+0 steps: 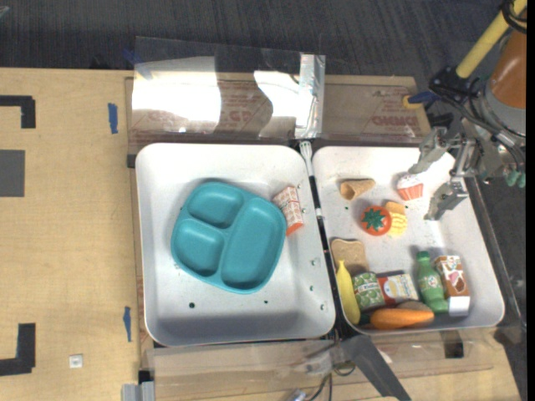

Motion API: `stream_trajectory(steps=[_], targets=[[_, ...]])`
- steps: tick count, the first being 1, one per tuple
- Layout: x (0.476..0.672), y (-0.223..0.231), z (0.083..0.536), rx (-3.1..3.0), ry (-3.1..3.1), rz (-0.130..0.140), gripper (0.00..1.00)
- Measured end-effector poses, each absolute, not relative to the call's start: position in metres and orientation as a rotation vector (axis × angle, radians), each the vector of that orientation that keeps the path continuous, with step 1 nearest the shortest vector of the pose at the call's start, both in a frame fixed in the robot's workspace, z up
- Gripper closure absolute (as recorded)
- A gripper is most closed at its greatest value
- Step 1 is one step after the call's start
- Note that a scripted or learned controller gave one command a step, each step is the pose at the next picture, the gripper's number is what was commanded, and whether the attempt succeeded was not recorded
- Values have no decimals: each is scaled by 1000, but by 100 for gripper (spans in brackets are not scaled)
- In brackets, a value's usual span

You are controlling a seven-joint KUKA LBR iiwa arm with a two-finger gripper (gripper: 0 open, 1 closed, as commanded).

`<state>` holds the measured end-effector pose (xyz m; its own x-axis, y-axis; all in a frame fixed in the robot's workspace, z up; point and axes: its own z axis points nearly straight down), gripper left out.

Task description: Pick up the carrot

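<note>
The carrot [402,317] is an orange, elongated piece lying along the front wall of the right bin [489,257], just right of a yellow banana [345,291]. My gripper [430,190] hangs over the far right part of that bin, well behind the carrot. It is open, its two grey fingers [445,197] spread apart with nothing between them. A small red-and-white fries box [410,188] sits just left of the fingers.
The right bin also holds a tomato [375,220], bread pieces [357,188], a green can [366,290], a green bottle [430,279] and small cartons [452,276] crowded behind the carrot. The left bin [159,174] holds a teal divided plate [227,235] and a small carton [290,208].
</note>
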<state>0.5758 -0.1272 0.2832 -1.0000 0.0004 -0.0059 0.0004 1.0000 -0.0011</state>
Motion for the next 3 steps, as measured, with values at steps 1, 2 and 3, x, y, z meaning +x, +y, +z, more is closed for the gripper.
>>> stream_trajectory(steps=[1,2,3], targets=[[616,-110,184,358,3121,2,0],[628,-103,108,420,3097,1,0],[604,-132,89,485,3094,0,0]])
